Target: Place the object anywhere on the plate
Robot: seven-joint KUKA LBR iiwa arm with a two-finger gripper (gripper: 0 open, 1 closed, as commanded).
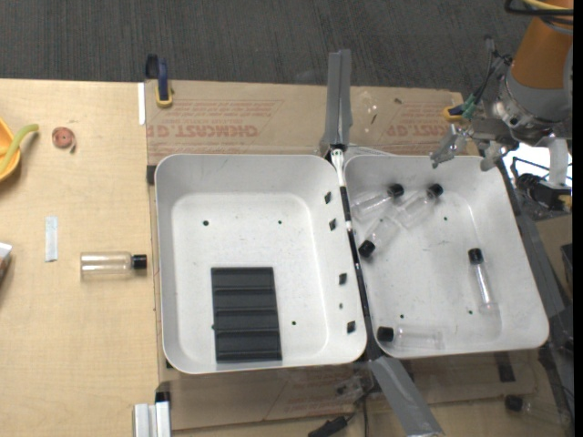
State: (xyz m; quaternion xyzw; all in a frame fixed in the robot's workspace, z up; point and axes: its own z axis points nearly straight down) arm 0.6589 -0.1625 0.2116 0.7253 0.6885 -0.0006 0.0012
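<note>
The plate (245, 313) is a black ribbed slab lying flat in the front half of the left bin (173, 244). Several clear bottles with black caps lie in the right bin (519, 271): two near the back (375, 204) (417, 209), one by the left wall (381, 233), one at the right (482, 285), one along the front wall (417, 339). My gripper (466, 156) hangs over the back right corner of the right bin, above the rim and apart from every bottle. It looks open, with nothing between its fingers.
Another clear bottle (107, 263) lies on the wooden table left of the bins. A yellow object (7, 151), a small red disc (62, 137) and a white strip (51, 239) sit further left. A grey bar (338, 98) rises between the bins at the back.
</note>
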